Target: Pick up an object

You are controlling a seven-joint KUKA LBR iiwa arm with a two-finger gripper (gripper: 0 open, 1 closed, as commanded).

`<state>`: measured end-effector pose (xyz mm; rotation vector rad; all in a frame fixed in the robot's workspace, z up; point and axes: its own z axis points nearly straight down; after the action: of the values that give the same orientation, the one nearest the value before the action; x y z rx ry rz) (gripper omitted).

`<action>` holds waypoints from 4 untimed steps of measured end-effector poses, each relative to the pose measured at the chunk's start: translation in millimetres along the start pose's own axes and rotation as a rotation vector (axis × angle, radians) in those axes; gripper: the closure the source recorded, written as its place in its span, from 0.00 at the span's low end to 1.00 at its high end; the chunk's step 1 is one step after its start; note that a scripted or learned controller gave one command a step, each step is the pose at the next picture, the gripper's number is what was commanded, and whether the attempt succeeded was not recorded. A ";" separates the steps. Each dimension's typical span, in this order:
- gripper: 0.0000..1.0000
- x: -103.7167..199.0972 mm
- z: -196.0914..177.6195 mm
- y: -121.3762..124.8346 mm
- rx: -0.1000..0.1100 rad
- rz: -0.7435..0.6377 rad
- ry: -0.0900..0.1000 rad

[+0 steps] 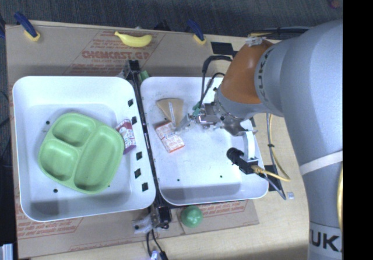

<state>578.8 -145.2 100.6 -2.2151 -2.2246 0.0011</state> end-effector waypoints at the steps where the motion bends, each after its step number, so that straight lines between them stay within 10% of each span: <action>1: 1.00 0.3 -10.6 1.2 0.000 -0.007 -0.002; 2: 1.00 -34.0 -114.2 -31.7 -0.003 0.001 -0.002; 4: 1.00 -5.2 -124.3 -100.2 0.001 -0.001 -0.001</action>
<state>478.9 -150.9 225.1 -2.2140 -2.2262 0.0034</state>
